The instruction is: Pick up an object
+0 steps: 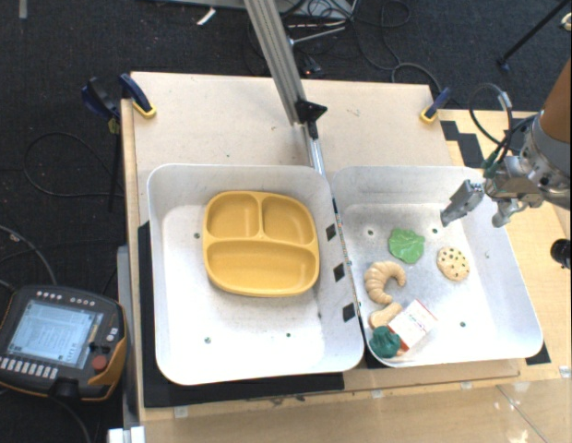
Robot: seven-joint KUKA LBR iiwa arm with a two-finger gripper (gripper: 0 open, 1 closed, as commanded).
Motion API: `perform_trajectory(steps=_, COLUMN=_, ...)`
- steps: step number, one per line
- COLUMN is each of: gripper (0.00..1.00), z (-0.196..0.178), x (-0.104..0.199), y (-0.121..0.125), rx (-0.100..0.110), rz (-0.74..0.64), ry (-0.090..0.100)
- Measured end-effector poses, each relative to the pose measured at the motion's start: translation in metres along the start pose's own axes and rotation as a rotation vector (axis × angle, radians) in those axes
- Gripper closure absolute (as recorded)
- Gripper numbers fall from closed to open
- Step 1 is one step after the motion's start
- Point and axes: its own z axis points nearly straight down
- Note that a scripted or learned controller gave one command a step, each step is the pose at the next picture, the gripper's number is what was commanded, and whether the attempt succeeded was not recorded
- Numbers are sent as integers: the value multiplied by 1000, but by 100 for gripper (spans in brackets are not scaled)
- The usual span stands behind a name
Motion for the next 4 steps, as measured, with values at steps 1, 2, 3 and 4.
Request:
perform_trajectory(steps=1, gripper=0, z=0, x=0, y=0, rx=0, rz=1, ry=0)
perform_trajectory(steps=2, gripper=0, z=63, x=2, y=5, rx=6, rz=2, ry=1)
perform_trajectory(steps=3, gripper=0, z=112, x=12, y=1, rx=6, rz=2, ry=2)
perform_trajectory(steps=4, gripper=0, z=157, x=14, y=5, rx=4, rz=2, ry=1)
